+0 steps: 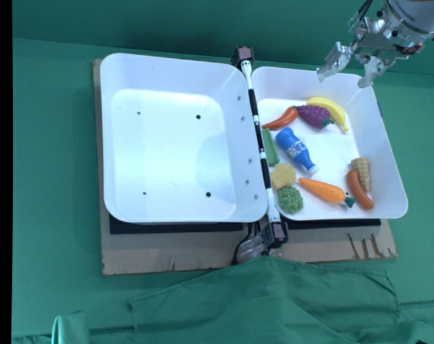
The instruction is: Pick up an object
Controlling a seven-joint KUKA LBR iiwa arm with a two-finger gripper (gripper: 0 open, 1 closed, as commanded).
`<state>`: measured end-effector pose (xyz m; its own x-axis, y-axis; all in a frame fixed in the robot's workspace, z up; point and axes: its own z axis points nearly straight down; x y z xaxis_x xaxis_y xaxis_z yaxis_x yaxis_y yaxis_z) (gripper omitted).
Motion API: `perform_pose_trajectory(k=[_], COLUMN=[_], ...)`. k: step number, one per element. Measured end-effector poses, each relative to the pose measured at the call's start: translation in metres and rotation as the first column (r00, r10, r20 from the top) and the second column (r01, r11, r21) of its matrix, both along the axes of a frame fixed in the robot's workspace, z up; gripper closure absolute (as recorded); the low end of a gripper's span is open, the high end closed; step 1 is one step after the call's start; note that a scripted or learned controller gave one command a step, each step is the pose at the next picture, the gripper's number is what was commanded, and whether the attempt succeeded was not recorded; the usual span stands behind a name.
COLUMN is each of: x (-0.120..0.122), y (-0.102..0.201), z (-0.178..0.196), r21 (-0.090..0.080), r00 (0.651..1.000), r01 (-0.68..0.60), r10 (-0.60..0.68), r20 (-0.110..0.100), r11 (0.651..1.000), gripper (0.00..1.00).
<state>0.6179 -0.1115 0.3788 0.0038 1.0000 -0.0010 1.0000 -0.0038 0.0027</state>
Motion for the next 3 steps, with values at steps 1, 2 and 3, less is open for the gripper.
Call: perform_pose_trajectory(k=[1, 2, 3], x=[0.011, 0.066, 0.082], y=[0.013, 0.004, -0.008], z=[0.110, 0.089, 0.021], r21=[-0.002, -0.003, -0.001], r00=[1.000, 1.000, 1.000], r01=[-0.004, -0.001, 0.001], r10=[0.004, 0.001, -0.001], r20=[0.016, 0.003, -0.007], r11=[1.000, 1.000, 1.000], gripper=[0.00, 0.00, 0.00])
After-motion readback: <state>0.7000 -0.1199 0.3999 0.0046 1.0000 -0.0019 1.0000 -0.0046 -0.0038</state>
